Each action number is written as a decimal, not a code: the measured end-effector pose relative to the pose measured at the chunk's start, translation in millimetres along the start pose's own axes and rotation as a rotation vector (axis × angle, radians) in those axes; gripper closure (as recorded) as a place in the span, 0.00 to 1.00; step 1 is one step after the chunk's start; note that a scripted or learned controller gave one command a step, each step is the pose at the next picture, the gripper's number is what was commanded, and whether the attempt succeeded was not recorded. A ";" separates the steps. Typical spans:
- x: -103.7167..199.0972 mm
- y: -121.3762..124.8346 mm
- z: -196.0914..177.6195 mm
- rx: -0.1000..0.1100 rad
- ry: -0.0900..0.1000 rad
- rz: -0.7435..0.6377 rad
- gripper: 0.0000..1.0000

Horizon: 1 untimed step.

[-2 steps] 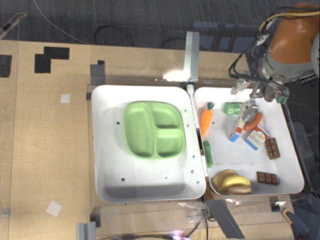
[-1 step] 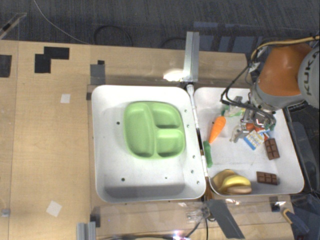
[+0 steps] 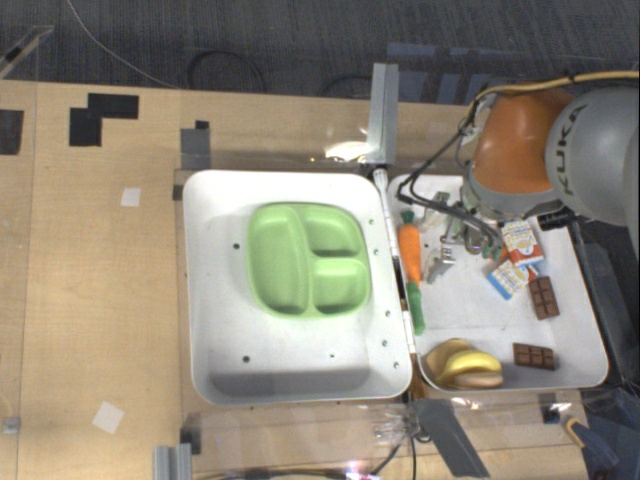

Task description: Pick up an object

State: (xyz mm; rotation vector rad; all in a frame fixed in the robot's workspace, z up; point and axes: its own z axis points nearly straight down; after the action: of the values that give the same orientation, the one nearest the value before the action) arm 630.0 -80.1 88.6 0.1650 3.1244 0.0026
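- Gripper low over the right bin, in its upper-left part; metal fingers hang below the orange wrist band. Cannot tell from this slant how the fingers stand, and nothing shows between them.
- Nearest candidate: toy carrot, just to the gripper's left, lying along the bin's left wall with its green top trailing toward the front.
- To the gripper's right, near: a small carton and a blue-and-white packet, crowded together. Further right, a chocolate bar.
- Well below the gripper, toward the front: banana and a second chocolate bar.
- Far left, in the other bin: green divided plate, well apart from the arm.
- Risk: the carrot hugs the wall, so a finger coming down on that side would likely strike the rim or ride onto the carrot and roll it away.
- Risk: carton and packet touch or nearly do; a grasp there may catch both, or push one off.
- Open room: bare white floor directly beneath and in front of the gripper, between carrot and packet. Tight to the left against the wall; wrist cables hang near behind.
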 end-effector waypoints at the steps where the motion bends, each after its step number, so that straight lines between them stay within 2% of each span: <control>1: 19.0 -35.6 -1.1 0.002 -0.001 -0.670 0.00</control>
State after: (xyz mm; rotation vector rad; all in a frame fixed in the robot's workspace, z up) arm 607.4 -113.5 89.3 -0.8711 3.0045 -0.0068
